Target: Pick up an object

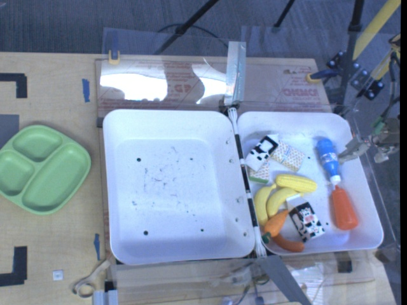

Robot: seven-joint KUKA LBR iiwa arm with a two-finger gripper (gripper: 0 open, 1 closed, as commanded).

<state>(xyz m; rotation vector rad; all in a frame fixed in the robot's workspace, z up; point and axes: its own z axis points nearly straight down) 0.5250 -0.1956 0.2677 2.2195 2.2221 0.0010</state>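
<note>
Right white bin holds toys; hand at its rim, grip state unclear

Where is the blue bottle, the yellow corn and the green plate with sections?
Blue plastic bottle with white cap [327,157], camera view, on the middle of its blue body.
Yellow toy corn cob [296,183], camera view, on its middle.
Green plastic plate with three sections [42,168], camera view, on the ridge between sections.

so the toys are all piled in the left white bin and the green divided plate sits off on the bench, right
Not quite: the camera view shows the toys, such as the yellow plastic banana and blue bottle, in the right white bin, not the left one. The green divided plate does sit on the bench.
</note>
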